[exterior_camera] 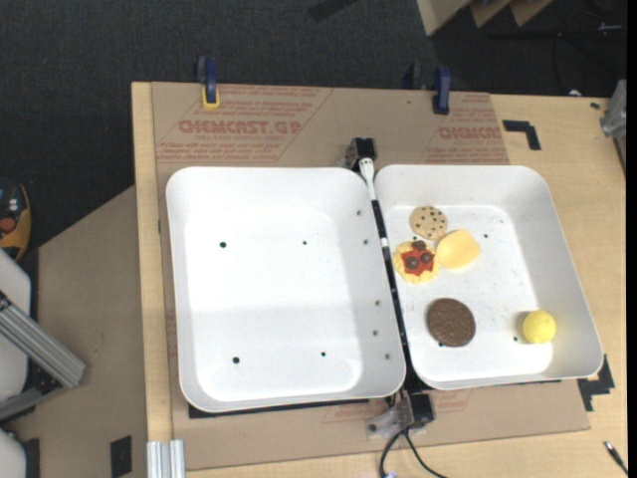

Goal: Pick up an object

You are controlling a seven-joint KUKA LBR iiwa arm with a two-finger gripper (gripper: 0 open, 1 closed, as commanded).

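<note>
While the left bin (199, 267) sits bare, the right bin (557, 257) holds five pieces. A pale yellow wedge (458, 250) lies with its long axis slanting far-right to near-left, touching the pizza piece (416, 261), near the cookie (429, 221). I cannot tell the pincer's state.

Both bins are plain white: the left bin (199, 267) carries only small dark dots, the right bin (557, 257) fine dark specks. In the right bin lie a tan cookie (429, 221) with dark chips, a pale yellow piece (459, 250), an orange-yellow piece (415, 261) with red and dark spots, a dark brown disc (451, 322) and a bright yellow ball (538, 327). The surface (149, 167) is light tan with faded red lettering.
</note>
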